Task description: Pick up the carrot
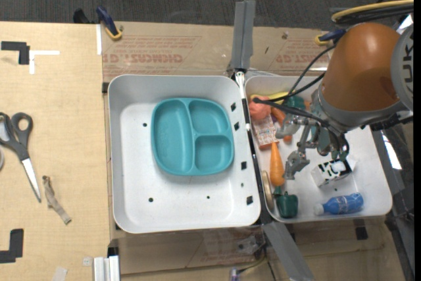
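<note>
The carrot is a slim orange piece lying lengthwise along the left side of the right bin. Its dark green top points toward the bin's near edge. My gripper hangs low over the right bin, just right of the carrot's middle, under the arm's orange band. Nothing is visibly held in it. Cables and the wrist hide part of the bin's centre.
A pink and red item and a small printed packet lie beyond the carrot. A blue bottle and a white-and-black object lie to the right. The left bin holds a teal divided plate. Scissors rest on the bench.
</note>
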You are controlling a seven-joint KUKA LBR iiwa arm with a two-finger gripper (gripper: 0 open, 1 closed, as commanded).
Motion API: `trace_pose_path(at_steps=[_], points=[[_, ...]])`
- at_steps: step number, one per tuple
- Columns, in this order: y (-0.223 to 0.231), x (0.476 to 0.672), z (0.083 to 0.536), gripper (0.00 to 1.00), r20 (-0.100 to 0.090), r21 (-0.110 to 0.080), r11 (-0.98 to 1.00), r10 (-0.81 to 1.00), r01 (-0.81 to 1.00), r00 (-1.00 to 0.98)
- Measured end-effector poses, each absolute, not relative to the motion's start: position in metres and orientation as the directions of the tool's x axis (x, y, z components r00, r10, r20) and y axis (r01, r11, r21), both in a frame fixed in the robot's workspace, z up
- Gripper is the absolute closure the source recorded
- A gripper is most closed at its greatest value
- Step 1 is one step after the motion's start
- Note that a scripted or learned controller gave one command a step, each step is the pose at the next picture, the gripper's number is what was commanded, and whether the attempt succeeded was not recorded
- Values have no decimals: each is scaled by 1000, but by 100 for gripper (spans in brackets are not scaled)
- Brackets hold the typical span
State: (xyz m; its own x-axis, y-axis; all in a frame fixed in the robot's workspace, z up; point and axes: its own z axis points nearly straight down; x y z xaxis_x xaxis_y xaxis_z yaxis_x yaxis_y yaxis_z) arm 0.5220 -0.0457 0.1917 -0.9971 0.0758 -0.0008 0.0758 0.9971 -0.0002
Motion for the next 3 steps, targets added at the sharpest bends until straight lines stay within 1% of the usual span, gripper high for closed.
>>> trace_pose_path(at_steps=[1,2,3], points=[[-98,518,93,0,-7,-1,999,-38,-38,-999],[-94,573,93,0,-6,-2,914,-406,-406,-914],[-96,631,94,0,-8,-1,966,-260,-260,-966]])
